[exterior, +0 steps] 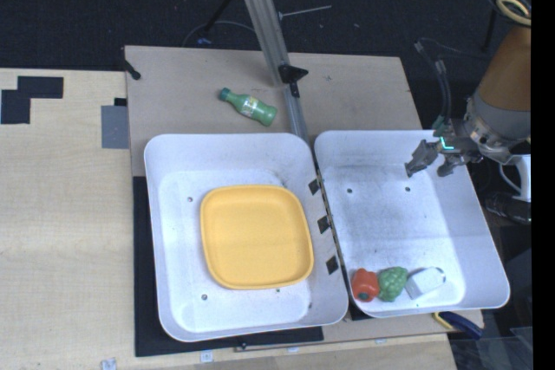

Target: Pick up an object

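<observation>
The gripper [431, 161] hovers over the far right edge of the right bin [390, 212], fingers spread apart and holding nothing. Down in the near corner — a red object [365, 284], a green one [393, 282] and a white one [426, 281], touching in a row. A yellow plate [257, 236] lies in the left bin [169, 212] — a green bottle [248, 107] beyond.

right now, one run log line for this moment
gripper: open, nothing held, over right bin far edge | red, green, white items: right bin near corner | yellow plate: left bin | bottle: on bench
</observation>
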You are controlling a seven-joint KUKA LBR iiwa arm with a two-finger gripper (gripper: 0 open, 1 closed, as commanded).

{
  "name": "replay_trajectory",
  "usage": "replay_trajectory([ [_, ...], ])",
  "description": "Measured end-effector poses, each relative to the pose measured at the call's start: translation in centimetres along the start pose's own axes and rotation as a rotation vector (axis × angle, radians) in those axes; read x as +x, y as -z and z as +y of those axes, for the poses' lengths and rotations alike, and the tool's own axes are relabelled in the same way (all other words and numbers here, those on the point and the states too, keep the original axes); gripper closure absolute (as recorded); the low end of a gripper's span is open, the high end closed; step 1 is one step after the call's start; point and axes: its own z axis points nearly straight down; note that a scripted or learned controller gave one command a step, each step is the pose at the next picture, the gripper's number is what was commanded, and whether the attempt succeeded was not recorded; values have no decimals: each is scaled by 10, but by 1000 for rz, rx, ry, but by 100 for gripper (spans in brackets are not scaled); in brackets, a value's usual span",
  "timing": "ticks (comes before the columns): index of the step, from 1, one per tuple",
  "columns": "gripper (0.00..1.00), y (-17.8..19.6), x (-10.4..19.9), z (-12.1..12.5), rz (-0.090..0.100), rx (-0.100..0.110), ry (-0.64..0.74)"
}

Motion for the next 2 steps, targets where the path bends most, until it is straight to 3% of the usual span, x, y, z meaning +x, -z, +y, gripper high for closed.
replay_trajectory([
  [1, 0, 0, 0, 0, 0, 0, 0],
  [2, 0, -64, 0, -1, 1, 5, 1],
])
